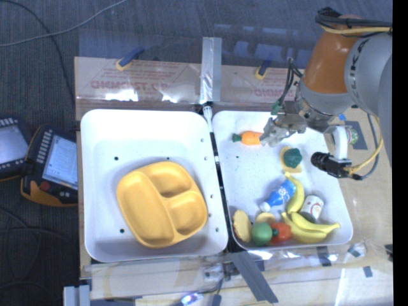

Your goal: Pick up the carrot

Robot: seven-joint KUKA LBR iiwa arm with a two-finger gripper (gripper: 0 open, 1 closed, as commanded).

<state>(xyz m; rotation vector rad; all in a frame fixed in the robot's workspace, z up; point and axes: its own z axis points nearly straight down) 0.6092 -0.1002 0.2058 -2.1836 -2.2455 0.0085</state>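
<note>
Carrot lying in right bin, 11 o'clock corner | gripper hovering just beside at carrot's 3 o'clock | finger state: cannot tell

The arm is running off the right edge, and the gripper is blurring beside the carrot.

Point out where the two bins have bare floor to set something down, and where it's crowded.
Left bin: bare floor along its far side and left edge, around the yellow divided plate. Right bin: a bare patch on its left middle, between the carrot and the near pile around the bananas. The pincer crowds the far side.
</note>
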